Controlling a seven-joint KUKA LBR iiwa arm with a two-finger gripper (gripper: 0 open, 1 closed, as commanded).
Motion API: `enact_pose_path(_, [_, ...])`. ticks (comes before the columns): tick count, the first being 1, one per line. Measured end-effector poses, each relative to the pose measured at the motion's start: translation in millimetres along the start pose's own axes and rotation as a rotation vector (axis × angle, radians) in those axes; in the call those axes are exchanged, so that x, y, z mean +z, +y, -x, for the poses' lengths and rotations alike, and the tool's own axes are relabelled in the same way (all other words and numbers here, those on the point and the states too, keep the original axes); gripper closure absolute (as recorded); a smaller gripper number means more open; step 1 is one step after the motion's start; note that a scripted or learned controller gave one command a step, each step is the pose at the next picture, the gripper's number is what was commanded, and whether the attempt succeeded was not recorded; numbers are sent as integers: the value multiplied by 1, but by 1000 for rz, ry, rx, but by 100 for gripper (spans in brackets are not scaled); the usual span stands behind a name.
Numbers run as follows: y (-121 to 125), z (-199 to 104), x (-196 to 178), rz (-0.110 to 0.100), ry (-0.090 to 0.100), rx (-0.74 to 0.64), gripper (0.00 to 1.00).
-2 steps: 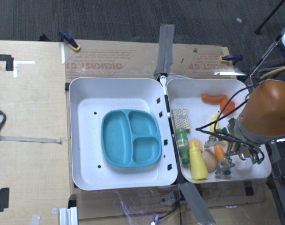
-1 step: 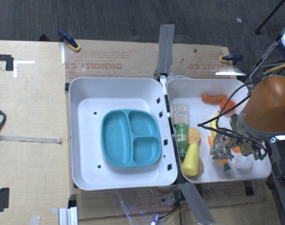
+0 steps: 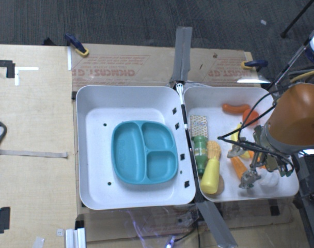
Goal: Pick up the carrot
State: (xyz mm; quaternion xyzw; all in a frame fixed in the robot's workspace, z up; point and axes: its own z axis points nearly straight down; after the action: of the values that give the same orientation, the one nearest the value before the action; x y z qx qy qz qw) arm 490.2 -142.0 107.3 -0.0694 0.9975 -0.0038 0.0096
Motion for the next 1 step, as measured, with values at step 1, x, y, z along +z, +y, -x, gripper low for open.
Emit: enact_pose_path(1, [10, -4, 14, 7, 13, -5, 0])
